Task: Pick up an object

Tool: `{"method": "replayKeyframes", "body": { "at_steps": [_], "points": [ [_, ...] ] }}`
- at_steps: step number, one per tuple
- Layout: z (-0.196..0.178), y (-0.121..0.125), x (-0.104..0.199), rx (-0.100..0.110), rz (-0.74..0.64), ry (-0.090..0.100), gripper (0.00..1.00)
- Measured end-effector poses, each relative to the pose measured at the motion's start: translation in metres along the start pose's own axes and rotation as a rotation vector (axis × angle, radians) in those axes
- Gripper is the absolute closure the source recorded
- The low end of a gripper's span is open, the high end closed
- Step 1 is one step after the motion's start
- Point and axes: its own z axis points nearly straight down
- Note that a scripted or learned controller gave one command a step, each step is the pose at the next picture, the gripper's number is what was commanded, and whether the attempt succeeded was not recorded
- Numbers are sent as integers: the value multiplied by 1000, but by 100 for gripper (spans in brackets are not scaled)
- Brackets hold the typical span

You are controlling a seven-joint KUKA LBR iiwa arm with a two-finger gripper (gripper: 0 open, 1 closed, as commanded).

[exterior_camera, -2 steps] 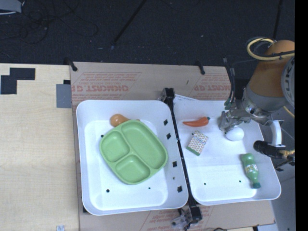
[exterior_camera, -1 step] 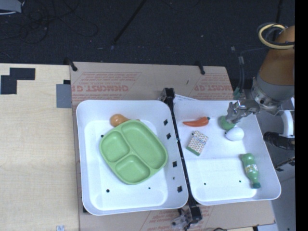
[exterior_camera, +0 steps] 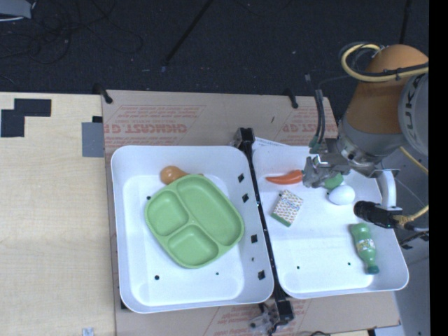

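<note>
Two-finger gripper (exterior_camera: 320, 175), finger state untellable, hovering over slim orange carrot (exterior_camera: 285, 178); crowding white egg (exterior_camera: 341, 195) is risking a miss.

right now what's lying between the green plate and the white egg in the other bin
In the camera view, between the green plate and the white egg lie the black divider where the bins meet and a small patterned packet.

1. Left white bin (exterior_camera: 133, 285): a green three-compartment plastic plate (exterior_camera: 194, 220) lies in the middle, a small orange round object (exterior_camera: 170, 174) touching its far edge.
2. Right white bin (exterior_camera: 329, 278): an orange carrot-shaped piece (exterior_camera: 283, 178) at the back, a small patterned box (exterior_camera: 287, 208) just before it, a white egg-shaped object (exterior_camera: 341, 195) to the right, a green plastic bottle (exterior_camera: 365, 246) nearer the front right.
</note>
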Motion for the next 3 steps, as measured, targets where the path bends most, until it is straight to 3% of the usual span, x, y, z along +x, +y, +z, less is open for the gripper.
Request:
{"method": "replayKeyframes", "body": {
  "at_steps": [1, 3],
  "points": [
    [10, -7, 50, 0, 2, -1, 100],
    [-5, -31, 162, 1, -1, -1, 100]
  ]
}}
